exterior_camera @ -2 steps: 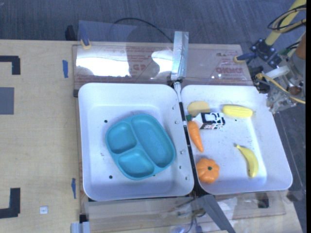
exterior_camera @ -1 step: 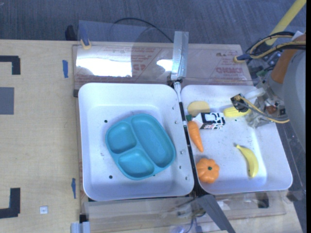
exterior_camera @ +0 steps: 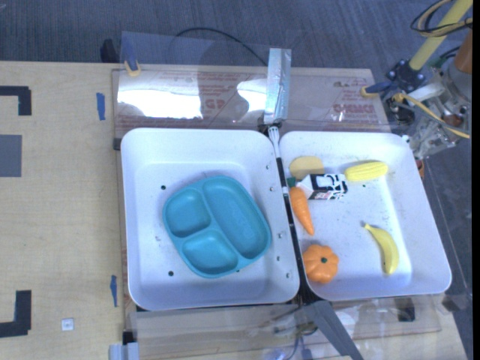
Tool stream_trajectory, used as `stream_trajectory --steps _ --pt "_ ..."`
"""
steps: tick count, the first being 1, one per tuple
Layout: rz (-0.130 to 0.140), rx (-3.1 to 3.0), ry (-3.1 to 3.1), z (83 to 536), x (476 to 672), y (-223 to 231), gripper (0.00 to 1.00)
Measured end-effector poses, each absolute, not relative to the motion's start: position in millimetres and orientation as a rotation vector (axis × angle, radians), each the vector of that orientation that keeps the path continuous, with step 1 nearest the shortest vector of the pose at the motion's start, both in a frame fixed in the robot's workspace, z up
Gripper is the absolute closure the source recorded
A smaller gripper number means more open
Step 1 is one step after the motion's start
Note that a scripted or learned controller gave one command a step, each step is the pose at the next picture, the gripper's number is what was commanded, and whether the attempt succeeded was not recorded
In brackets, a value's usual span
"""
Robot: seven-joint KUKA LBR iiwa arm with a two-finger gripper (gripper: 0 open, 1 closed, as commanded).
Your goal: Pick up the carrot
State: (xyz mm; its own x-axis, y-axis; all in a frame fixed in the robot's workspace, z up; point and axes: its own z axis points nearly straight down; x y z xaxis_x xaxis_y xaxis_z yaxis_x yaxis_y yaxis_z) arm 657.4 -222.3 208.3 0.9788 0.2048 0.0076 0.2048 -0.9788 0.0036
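Observation:
The orange carrot (exterior_camera: 301, 208) lies in the right bin (exterior_camera: 420, 223), close along its left wall, green end toward the back and tip toward the front. My gripper (exterior_camera: 431, 126) hangs at the far right, outside the bin's back right corner, among yellow cables and well away from the carrot. Nothing is seen held in it.
Sharing the right bin are a small orange pumpkin (exterior_camera: 321, 263) just in front of the carrot, a banana (exterior_camera: 385, 247), a corn cob (exterior_camera: 365, 172), a pale yellow piece (exterior_camera: 305, 166) and a black-and-white item (exterior_camera: 328, 186). The left bin (exterior_camera: 142, 201) holds a blue divided plate (exterior_camera: 217, 225).

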Motion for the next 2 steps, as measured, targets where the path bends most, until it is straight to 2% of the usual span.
stream_trajectory --steps 1,2 --pt "-0.016 3.130 0.318 159 633.1 -222 1.00" --pt "-0.003 3.128 0.321 86 654.7 -177 1.00"
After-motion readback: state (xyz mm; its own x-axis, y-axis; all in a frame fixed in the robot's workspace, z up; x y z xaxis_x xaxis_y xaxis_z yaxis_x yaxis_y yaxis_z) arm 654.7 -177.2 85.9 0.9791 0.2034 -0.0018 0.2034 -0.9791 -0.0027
